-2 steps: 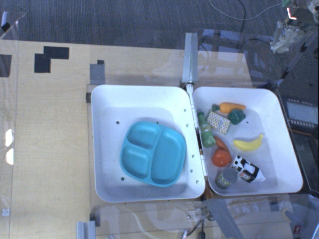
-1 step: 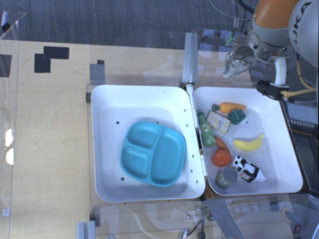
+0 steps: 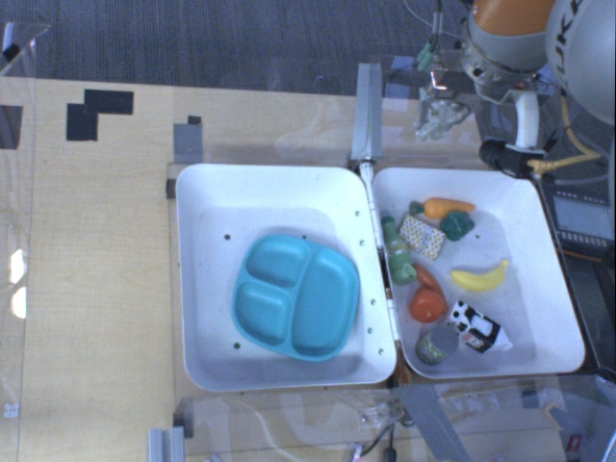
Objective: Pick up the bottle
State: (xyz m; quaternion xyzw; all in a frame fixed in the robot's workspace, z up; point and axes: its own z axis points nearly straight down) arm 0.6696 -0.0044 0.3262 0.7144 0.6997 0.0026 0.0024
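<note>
The green bottle point(image 3: 392, 246) lies along the left wall of the right bin point(image 3: 553, 287), well apart from the gripper point(image 3: 441, 115), which hangs above the bench beyond that bin's far edge; its grip cannot be told.

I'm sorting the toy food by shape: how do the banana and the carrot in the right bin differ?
The banana is yellow and curved; the carrot is orange and nearly straight. The banana lies alone toward the bin's middle right, while the carrot sits near the far wall, touching a dark green toy. Both lie flat in the right bin.
</note>
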